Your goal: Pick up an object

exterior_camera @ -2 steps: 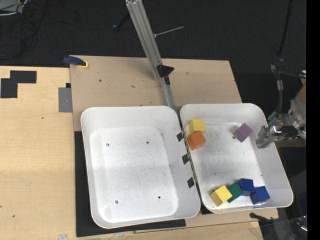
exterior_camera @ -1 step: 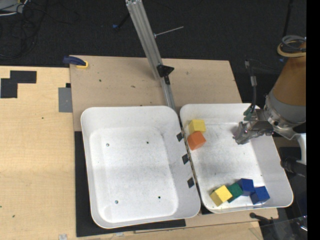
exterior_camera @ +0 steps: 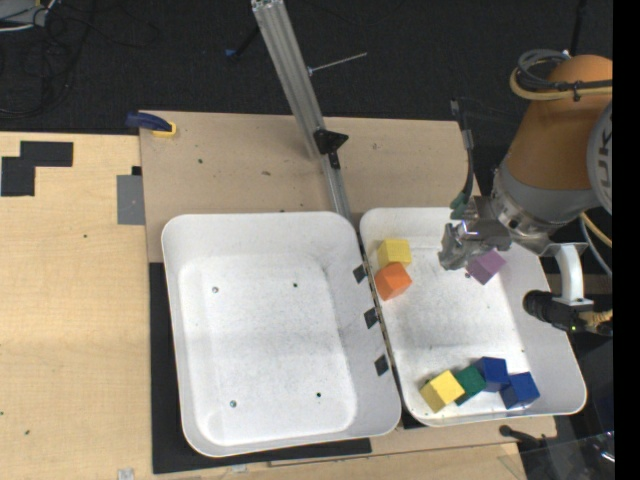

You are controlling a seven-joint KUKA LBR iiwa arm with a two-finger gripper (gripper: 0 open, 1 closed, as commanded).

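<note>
My gripper (exterior_camera: 462,248) hangs over the upper part of the right bin (exterior_camera: 560,393), reaching in from the right. A purple block (exterior_camera: 488,267) sits right against its lower right side, partly covered by it; whether the block is gripped is not visible. To the left lie a yellow block (exterior_camera: 394,251) and an orange block (exterior_camera: 393,280), touching each other near the bin's left wall. At the bin's front, a yellow block (exterior_camera: 440,389), a green block (exterior_camera: 470,381) and two blue blocks (exterior_camera: 493,370) (exterior_camera: 519,389) lie in a cluster.
The left bin (exterior_camera: 180,238) stands beside the right one, with black clips (exterior_camera: 368,317) along the shared edge. A slanted aluminium rail (exterior_camera: 300,88) rises behind the bins. A black fixture (exterior_camera: 560,311) sticks in at the right bin's right rim.
</note>
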